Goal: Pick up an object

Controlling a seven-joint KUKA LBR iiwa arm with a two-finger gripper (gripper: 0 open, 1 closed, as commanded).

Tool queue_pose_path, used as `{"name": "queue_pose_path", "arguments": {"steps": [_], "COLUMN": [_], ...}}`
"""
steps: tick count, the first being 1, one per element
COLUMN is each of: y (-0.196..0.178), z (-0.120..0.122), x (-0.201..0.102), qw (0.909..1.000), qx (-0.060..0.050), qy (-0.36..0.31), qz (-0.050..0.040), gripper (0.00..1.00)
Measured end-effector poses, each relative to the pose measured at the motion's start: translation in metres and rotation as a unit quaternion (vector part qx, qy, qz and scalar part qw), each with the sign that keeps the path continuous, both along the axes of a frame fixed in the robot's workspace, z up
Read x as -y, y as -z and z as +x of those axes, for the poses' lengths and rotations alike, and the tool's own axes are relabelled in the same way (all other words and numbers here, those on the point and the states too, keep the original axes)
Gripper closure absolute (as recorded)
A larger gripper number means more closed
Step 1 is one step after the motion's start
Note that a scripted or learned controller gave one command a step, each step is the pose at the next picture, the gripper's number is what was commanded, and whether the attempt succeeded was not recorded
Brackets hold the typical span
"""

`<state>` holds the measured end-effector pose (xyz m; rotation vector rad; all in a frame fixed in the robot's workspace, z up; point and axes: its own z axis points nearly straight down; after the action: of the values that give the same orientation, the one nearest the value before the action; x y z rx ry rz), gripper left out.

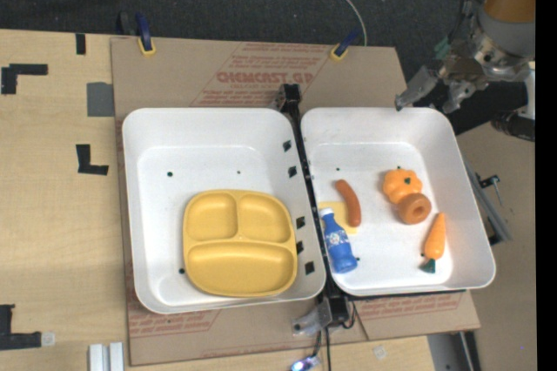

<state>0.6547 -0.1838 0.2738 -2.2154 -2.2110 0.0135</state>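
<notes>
gripper [426,95]: fingers spread wide, holding nothing, above right bin [452,273] far rim
nearest target: pumpkin [400,183], at 6 o'clock from gripper
donut [414,208]: touching pumpkin

Scene is evenly and brightly lit from overhead. The two shallow white plastic bins [139,186] are rendered near-white with detail washed out on the floors. Shadows are soft and short, seen under the yellow compartmented plastic tray [239,243]. Dark carpet at top is underexposed. Focus is acceptable overall; the grey-and-orange robot arm [509,3] is slightly soft. Resolution is low.
</notes>
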Motion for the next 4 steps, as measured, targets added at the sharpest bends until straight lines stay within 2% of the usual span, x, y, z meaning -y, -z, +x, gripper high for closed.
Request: {"name": "queue_pose_path", "arguments": {"steps": [1,3,4], "y": [-0.009,0.093,0.157], "z": [0.002,0.005,0.006], "x": [-0.001,0.009,0.011], "qw": [1.0,1.0,1.0], "qx": [0.007,0.005,0.004], "qy": [-0.002,-0.002,-0.002], "qz": [-0.0014,-0.0017,-0.0016], "gripper": [0.0,0.0,0.0]}}
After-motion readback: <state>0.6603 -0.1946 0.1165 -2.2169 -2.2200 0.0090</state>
